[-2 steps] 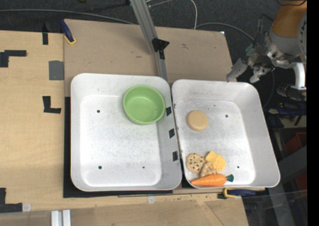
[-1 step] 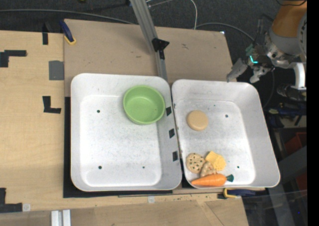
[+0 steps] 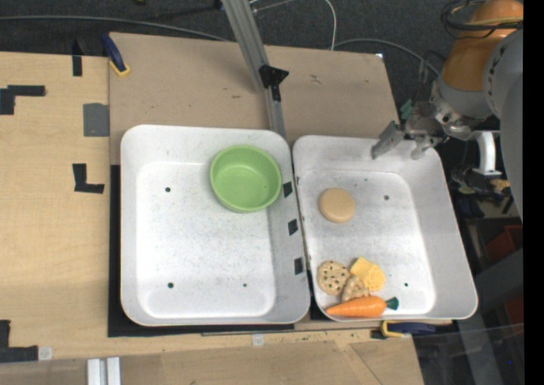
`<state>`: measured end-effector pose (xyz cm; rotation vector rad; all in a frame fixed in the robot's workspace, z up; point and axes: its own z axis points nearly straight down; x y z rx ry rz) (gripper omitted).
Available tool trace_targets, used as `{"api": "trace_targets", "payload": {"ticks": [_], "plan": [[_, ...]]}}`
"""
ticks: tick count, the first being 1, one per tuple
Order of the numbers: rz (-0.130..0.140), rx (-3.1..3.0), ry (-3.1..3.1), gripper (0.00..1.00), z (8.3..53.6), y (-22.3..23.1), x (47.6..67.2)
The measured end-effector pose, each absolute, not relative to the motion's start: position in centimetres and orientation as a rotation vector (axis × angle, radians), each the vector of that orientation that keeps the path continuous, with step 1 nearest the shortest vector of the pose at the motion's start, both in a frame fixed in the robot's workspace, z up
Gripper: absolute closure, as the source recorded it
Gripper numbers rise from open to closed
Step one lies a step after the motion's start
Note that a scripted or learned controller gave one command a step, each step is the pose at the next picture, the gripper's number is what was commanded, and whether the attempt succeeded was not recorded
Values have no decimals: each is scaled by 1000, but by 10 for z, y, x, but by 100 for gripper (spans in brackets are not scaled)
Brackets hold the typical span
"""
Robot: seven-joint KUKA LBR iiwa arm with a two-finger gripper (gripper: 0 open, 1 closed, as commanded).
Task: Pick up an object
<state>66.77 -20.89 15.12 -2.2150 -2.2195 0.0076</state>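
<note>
Gripper over far rim of right bin, fingers spread, nothing betw. them. Tan round piece lies nearest, below-left of gripper on bin floor. Further off, near corner: cookie, yellow cracker, carrot. Green bowl in left bin.

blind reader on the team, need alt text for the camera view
The grey arm's gripper hovers over the right bin's upper edge, above a tan round bun, cookie, cheese and carrot. The left bin holds a green bowl.
</note>
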Motion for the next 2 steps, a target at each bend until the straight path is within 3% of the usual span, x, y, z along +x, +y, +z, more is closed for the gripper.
{"api": "trace_targets", "payload": {"ticks": [2], "plan": [[21,-2201,-2199,0,96,-209,670]]}}
